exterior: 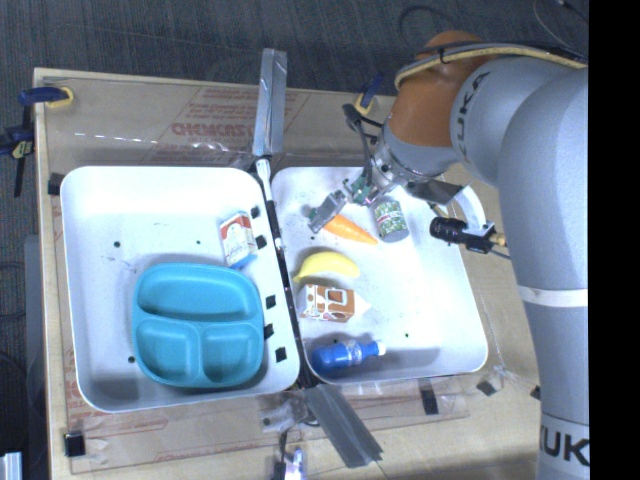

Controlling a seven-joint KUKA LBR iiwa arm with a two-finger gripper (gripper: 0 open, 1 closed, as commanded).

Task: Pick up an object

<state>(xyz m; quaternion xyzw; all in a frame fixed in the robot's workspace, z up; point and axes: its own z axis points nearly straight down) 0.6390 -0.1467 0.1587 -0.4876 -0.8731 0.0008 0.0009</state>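
Left bin (90, 268) holds a blue tray (200, 323); right bin (440, 308) a banana (327, 265); fingers' (335, 208) state unclear.

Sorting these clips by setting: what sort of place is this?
Probably a robotics lab grasping bench: a grey KUKA arm reaching over two shallow white plastic bins holding toy food such as an orange plastic carrot.

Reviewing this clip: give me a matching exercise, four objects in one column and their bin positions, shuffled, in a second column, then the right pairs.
Objects:
1. blue divided tray
2. blue bottle
3. carrot
4. small red and white carton

Places:
A. right bin, near front wall
B. left bin, by the divider, behind the tray
C. left bin, front half
D. right bin, back part, by the gripper

Pairs: 1-C, 2-A, 3-D, 4-B
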